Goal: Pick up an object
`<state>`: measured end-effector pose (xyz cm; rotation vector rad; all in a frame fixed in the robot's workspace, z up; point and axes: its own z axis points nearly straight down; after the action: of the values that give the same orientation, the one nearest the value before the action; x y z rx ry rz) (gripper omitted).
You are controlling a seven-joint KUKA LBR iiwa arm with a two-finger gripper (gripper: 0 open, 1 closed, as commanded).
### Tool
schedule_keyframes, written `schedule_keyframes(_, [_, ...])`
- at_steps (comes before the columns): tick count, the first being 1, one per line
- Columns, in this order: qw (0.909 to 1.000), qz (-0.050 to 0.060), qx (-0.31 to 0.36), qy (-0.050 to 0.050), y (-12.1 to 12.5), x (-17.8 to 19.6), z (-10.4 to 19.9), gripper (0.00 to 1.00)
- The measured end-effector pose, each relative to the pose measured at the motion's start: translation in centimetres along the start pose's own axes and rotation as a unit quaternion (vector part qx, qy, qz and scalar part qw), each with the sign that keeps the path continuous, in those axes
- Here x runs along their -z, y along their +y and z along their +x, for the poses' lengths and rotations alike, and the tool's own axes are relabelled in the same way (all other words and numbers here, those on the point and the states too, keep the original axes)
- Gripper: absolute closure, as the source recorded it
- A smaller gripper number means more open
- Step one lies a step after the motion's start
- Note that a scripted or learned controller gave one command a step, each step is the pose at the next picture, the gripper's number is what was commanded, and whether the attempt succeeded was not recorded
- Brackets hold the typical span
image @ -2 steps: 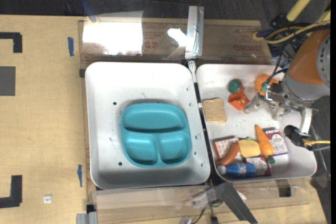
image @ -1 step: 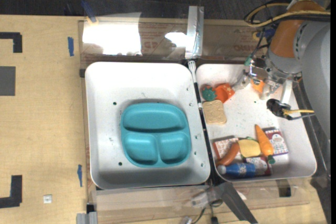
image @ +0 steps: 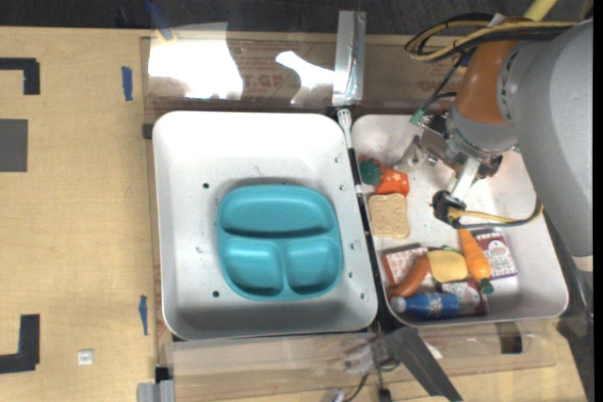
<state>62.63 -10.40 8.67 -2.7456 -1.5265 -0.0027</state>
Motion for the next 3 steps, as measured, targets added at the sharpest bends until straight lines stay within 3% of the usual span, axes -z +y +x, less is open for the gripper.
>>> schedule_keyframes(1, [0.9682,0.000,-0.250,-0.001,1.7,-0.1,1.6,0.00])
schedule_keyframes(2, [0.9306,0.001,-0.366,-0.002,2.2,-0.1,1.6,0.00])
schedule_keyframes(3, [0.9185,0.002,-0.395,-0.002,0.9,0.5,1.5,0.00])
